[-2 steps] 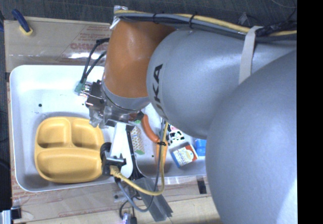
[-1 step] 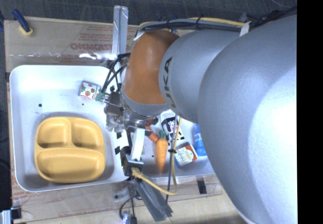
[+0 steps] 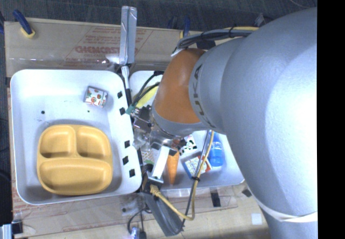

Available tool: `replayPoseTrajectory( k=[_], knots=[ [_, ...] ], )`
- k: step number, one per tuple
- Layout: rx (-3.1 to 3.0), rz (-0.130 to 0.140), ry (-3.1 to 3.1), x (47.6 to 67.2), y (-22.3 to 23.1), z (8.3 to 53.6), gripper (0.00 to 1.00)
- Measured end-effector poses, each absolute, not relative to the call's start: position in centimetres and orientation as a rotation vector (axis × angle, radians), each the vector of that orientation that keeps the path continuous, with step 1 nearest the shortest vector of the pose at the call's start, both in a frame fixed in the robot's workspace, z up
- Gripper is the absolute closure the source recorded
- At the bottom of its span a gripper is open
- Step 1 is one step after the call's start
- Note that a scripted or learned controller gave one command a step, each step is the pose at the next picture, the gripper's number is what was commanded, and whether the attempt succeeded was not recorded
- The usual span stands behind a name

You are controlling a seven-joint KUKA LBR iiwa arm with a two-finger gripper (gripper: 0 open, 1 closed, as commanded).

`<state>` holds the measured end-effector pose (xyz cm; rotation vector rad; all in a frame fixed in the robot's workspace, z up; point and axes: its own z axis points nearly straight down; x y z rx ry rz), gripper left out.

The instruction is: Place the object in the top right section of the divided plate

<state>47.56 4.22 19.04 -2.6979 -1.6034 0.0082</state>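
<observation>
The divided plate (image 3: 74, 158), one yellow tray with three sections, two small ones at the top and one wide one below, lies in the lower part of the left bin (image 3: 32, 87). Largest of all is the single grey arm (image 3: 269, 109), which fills the right side of the view and bends over the right bin (image 3: 229, 178), its orange band (image 3: 178, 90) sitting just above the wrist. There are two white bins, side by side on the worktop (image 3: 64, 44), which is covered with a brown printed sheet; the right bin is mostly hidden under the arm. The hand (image 3: 156, 165) hangs low over the left part of the right bin, close to the wall between the bins, and whether it is open or closed I cannot tell, since wrist and cables cover it. In the right bin several small things lie together beside the hand: one orange carrot-like object (image 3: 172, 168), one blue bottle (image 3: 215, 156), one flat blue-and-white packet (image 3: 191, 165) and one black-and-white spotted piece (image 3: 188, 146). One yellow item (image 3: 144, 99) peeks from behind the wrist at the top of that bin. In the left bin, above the plate and apart from it, lies one small printed box (image 3: 96, 96). All three plate sections hold nothing.
</observation>
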Motion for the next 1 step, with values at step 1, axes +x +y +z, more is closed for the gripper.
replayPoseTrajectory(
  k=[1],
  knots=[
    [-2.886, 0.006, -1.238, 47.55, 7.58, 19.06, 1.00]
  ],
)
